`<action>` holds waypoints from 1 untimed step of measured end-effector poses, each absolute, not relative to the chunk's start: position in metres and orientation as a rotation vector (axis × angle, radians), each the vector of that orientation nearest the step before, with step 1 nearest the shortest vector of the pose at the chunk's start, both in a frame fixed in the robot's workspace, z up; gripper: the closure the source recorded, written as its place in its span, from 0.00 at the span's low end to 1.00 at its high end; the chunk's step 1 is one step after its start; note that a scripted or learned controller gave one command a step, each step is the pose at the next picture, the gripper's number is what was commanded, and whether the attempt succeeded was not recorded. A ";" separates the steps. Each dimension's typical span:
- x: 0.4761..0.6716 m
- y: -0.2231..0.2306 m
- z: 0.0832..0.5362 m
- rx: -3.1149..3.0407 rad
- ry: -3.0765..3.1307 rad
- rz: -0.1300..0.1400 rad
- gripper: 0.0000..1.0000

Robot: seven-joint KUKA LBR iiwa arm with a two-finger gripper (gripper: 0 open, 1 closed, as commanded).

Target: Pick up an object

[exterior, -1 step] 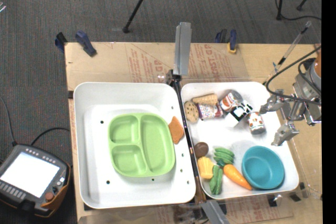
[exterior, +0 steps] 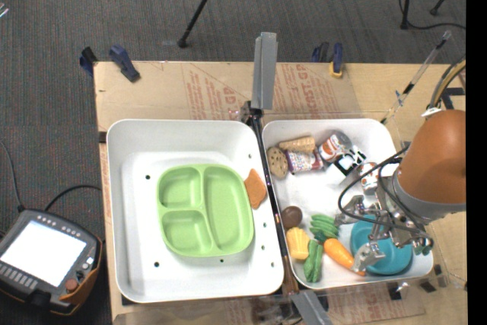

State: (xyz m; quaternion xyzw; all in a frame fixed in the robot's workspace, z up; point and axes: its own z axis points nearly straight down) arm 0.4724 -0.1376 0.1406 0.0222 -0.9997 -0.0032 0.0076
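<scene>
The right bin (exterior: 373, 125) holds several toy foods. A cookie (exterior: 277, 161), a tan cone (exterior: 297, 144), a purple packet (exterior: 303, 160) and a small can (exterior: 332, 146) lie along its far side. Nearer the front lie a brown ball (exterior: 292, 217), yellow corn (exterior: 298, 243), green beans (exterior: 323, 224), a green pod (exterior: 313, 260) and a carrot (exterior: 338, 253). My gripper (exterior: 386, 237) hangs low over a teal bowl (exterior: 388, 259) in the bin's front right corner, just right of the carrot. The arm's orange band (exterior: 437, 156) hides part of the bin.
The left bin (exterior: 129, 156) holds a green divided plate (exterior: 204, 209), with an orange cracker (exterior: 256, 187) by its right rim. A grey post (exterior: 264, 76) stands behind the seam between the bins. Loose cables hang around the wrist.
</scene>
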 end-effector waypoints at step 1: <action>0.528 -0.083 0.092 0.250 -3.137 0.000 0.00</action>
